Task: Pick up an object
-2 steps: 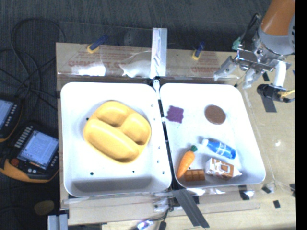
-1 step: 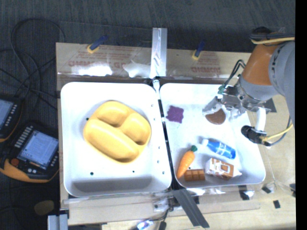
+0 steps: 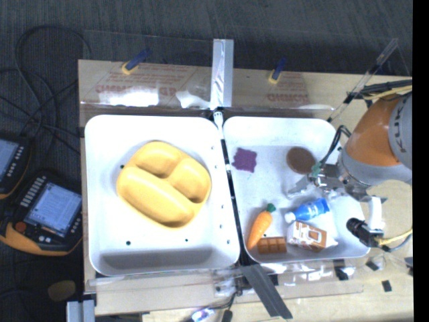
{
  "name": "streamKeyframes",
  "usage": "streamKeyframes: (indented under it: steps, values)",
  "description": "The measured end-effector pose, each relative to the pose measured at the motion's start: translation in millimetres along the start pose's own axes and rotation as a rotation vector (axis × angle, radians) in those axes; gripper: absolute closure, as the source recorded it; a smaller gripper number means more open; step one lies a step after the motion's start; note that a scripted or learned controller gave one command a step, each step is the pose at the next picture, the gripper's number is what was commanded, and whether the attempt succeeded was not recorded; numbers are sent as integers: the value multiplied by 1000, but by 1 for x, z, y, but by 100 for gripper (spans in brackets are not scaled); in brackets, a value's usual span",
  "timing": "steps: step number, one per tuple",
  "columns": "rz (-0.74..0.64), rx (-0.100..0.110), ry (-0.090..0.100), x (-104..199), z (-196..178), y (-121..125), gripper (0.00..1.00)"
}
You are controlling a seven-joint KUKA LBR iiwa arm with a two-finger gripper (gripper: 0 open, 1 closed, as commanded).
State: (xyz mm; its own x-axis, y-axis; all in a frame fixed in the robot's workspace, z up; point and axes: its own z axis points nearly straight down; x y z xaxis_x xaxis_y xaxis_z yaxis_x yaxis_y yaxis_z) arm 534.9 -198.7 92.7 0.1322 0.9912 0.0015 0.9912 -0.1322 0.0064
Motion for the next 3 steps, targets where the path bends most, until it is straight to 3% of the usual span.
streamKeyframes:
  steps: [1,2,3]
  values:
    - [-32,-9,-5,-2,2,-47,0]
    - [-228,8,0,25,-35,25,0]
    - [-326,-5,-4,11,3,-30,0]
